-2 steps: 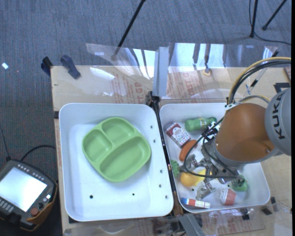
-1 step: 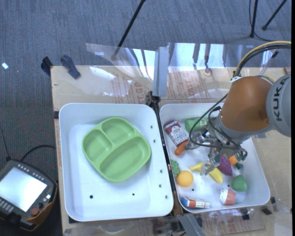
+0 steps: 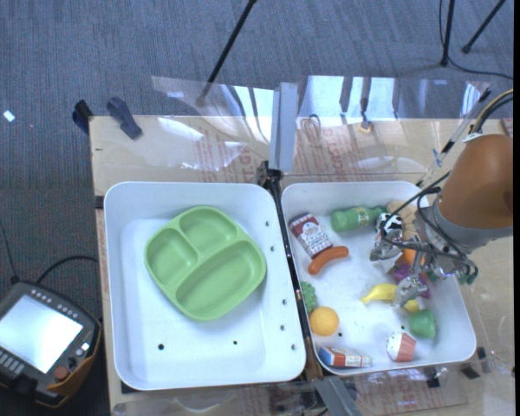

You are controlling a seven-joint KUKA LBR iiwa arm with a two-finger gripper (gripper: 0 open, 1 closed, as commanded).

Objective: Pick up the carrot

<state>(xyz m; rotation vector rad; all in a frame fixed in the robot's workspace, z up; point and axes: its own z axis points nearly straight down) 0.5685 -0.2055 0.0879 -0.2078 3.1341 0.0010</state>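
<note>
grey carpet runs all around a wooden bench that carries two white bins side by side. the left bin has a green plate with three parts in it. the right bin is full of toy food.

the tool hangs low over the right side of the right bin, under the arm's orange band. i cannot tell if the tool is open or closed, because the toys under it hide that part.

the carrot looks like the small orange bit right under the tool, but it is mostly hidden, so i am not sure. a yellow banana lies just left of the tool. a red hot dog and a can sit farther left. a green bottle is on the far side. an orange ball, a green pepper and a cupcake are on the near side.

what could go wrong? the toys here are packed close together. the tool could pinch the banana or another toy instead of the carrot. it could also bump the carrot away, or the carrot could slip out when the arm lifts.
</note>
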